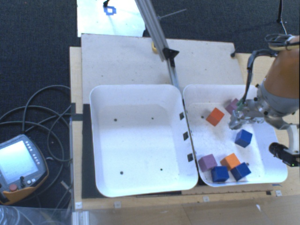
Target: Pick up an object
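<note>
From above, the right bin [276, 175] holds all the blocks, and the gripper [236, 122] hangs low over its middle, reaching in from the right on the grey arm [281, 90] with its orange band. Whether the gripper is open or closed cannot be told from here, and nothing is visibly clamped in it. An orange cube [215, 116] lies just left of the gripper, and a purple cube [232, 106] sits just above it, partly hidden by the wrist. A blue cube [243, 138] rests just below the gripper. Near the bin's front wall sit a purple block [207, 162], a small orange block [230, 160] and two blue blocks [220, 173] [240, 171], packed close together. The left bin [136, 139] lies beside the right one.
</note>
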Controlling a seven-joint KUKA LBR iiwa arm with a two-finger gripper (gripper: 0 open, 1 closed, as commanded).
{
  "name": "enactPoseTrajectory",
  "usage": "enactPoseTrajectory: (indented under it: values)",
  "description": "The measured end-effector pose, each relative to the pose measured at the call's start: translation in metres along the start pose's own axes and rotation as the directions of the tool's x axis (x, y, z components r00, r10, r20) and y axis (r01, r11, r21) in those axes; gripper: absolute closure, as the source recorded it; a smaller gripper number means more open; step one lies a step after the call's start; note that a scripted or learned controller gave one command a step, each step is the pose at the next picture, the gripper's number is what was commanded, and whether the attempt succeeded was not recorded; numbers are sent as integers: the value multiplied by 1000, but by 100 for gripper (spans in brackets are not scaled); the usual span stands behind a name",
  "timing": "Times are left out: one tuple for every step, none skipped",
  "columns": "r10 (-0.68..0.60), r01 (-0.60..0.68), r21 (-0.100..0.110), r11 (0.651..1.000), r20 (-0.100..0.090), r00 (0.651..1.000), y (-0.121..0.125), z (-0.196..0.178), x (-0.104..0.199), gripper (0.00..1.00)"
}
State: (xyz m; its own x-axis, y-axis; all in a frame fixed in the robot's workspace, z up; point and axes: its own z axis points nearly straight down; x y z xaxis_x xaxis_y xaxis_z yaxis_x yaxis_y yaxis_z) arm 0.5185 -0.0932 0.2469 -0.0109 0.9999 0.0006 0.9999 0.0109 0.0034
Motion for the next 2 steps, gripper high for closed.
enactPoseTrajectory:
  values:
    - [0,0,1,1000,-1,1000,19,14,51,100]
    - [1,-1,-1,1000,0,1000,48,8,101,100]
